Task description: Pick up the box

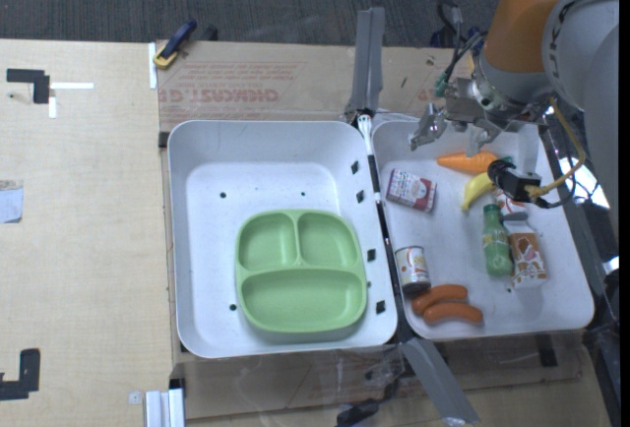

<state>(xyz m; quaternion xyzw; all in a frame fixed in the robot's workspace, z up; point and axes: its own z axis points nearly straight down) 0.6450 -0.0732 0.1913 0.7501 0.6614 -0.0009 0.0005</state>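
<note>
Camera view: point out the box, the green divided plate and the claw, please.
box point(410, 190): camera view, middle of its pink-and-white top face.
green divided plate point(300, 290): camera view, floor of its large front compartment.
claw point(429, 133): camera view, midway between its fingertips, over the right bin's back edge.

Divided plate point(299, 272) in left bin point(187, 218); box point(409, 190), can point(412, 269), sausages point(448, 306) in right bin point(571, 302).

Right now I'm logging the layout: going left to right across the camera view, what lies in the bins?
Green divided plate → small red box → can → sausages → green bottle → carton.
</note>
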